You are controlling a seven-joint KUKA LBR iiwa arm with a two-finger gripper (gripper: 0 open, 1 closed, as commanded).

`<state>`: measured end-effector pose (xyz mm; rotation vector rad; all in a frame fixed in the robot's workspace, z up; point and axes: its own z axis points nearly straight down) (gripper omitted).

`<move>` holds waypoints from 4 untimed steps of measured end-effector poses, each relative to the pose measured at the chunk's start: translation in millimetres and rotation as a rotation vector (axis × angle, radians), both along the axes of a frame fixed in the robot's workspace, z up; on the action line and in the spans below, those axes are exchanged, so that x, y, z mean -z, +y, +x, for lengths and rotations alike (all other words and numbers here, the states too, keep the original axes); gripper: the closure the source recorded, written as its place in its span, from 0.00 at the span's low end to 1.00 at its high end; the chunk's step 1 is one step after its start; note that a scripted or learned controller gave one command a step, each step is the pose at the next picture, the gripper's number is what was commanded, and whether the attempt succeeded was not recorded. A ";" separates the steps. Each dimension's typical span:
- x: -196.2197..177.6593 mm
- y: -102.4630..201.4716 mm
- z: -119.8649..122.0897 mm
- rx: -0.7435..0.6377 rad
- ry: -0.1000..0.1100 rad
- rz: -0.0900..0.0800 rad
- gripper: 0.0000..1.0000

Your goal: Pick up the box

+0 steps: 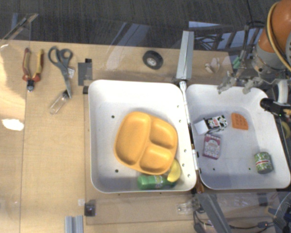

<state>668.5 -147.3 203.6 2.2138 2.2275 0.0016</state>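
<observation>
Box [212, 146] flat in right bin [242, 178], well apart from fingers [240, 79]

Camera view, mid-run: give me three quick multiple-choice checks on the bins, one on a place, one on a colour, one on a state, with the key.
1. Where does the yellow divided tray lie?
A. In the left bin
B. In the right bin
C. On the bench beside the scissors

2. What colour is the small flat square piece near the middle of the right bin?
A. Blue
B. Orange
C. White

3. How does the small dark red box stand?
A. Lifted above the bin
B. Lying flat on the right bin's floor
C. Propped on the yellow tray

Key:
1 A: the tray sits on the floor of the left bin.
2 B: the piece is plainly orange against the white.
3 B: the box rests flat on the bin floor, nothing touching it.
</observation>
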 end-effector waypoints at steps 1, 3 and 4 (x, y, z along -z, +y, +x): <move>114.9 30.4 -53.5 0.202 -0.006 0.000 0.00; 113.4 25.1 -162.1 -0.141 -0.018 -0.005 0.00; 33.8 -9.1 -179.0 -0.228 -0.007 -0.003 0.00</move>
